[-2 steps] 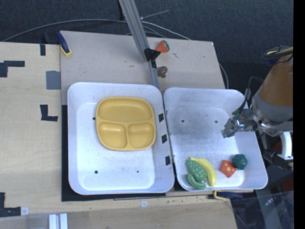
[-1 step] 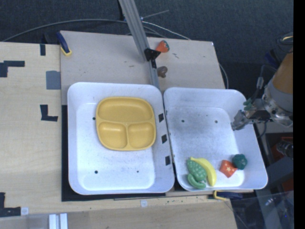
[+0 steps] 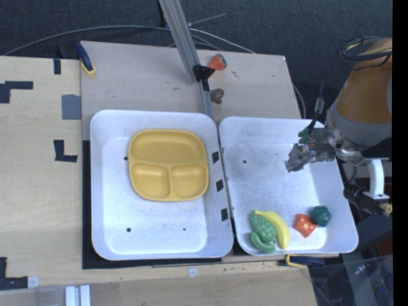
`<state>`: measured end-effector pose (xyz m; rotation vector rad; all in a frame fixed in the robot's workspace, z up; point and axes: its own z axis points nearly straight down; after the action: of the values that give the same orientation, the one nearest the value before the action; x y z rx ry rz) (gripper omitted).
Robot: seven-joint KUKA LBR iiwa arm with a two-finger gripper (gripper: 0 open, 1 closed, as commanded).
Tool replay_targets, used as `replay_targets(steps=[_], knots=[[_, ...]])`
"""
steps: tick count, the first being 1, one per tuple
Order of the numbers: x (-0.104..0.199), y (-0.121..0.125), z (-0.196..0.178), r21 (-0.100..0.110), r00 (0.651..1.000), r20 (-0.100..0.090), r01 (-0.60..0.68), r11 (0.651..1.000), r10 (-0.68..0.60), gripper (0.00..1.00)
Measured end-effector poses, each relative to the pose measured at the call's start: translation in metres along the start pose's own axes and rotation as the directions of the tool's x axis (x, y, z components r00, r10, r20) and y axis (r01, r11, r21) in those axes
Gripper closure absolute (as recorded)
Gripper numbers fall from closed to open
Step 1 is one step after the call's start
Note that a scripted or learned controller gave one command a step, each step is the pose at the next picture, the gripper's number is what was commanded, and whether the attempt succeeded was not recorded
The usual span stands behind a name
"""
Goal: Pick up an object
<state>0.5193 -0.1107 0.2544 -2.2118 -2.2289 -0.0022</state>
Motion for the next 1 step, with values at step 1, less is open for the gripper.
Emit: replay_targets(steps=[1], knots=[[0.0494, 0.0035, 0.0013, 0.002, 1.0, 0.001, -0.001, 1.0, 0.001, 1.0]])
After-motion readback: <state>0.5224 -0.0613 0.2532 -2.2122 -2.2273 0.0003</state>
